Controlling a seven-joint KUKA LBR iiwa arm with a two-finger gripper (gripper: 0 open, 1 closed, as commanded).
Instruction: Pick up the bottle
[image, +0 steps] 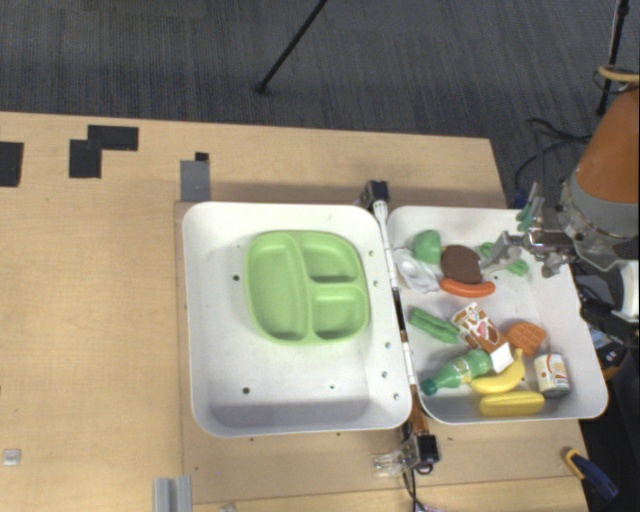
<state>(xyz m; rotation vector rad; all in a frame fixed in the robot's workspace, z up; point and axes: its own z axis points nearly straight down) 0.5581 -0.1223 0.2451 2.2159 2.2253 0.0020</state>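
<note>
The bottle (453, 373) is green with a darker cap and lies on its side near the front of the right bin (590, 395), its cap pointing left and a yellow banana (501, 380) against its right end. My gripper (520, 254) hangs over the back right part of that bin, well behind the bottle and apart from it. Its metal fingers (495, 252) stand open with nothing between them. A small green piece (516, 267) lies just beneath them.
The right bin also holds a brown cookie (461, 262), an orange sausage (467, 288), a green pod (432, 325), a snack packet (476, 326), a small can (551, 374) and a yellow block (512, 403). A green divided plate (305, 286) sits in the left bin (215, 400).
</note>
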